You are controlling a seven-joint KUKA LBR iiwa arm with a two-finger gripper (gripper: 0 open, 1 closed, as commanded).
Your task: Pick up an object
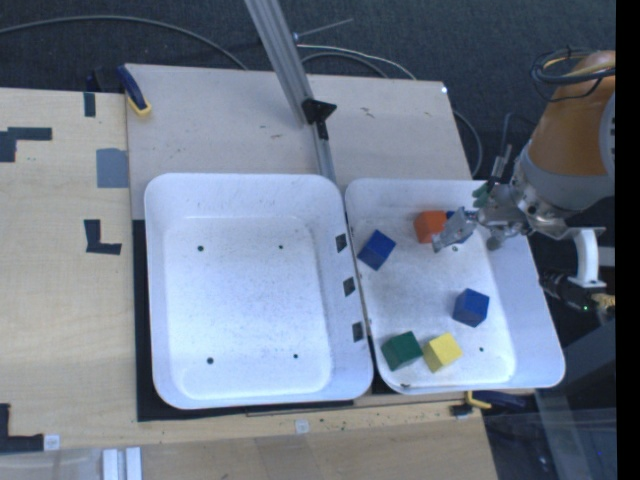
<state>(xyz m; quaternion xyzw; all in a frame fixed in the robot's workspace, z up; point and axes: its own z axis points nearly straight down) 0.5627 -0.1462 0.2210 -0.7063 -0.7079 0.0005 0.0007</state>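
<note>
A robotics laboratory is shown. An industrial arm (570, 138) is mounted beside a wooden bench (60, 268), on which two white bins (160, 208) are placed. Loose cables (180, 33) are laid on dark carpet, and an aluminium rail (280, 43) is fixed above.

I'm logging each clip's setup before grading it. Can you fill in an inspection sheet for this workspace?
Surface: wooden bench with two white bins side by side, left bin and right bin.
Job's things: all in the right bin: orange block, two blue blocks, green block, yellow block.
Clutter: tape marks on the bench.
Grippers: gripper beside the orange block.
Cables: cables behind the bench.
Surroundings: slanted metal rail.
</note>
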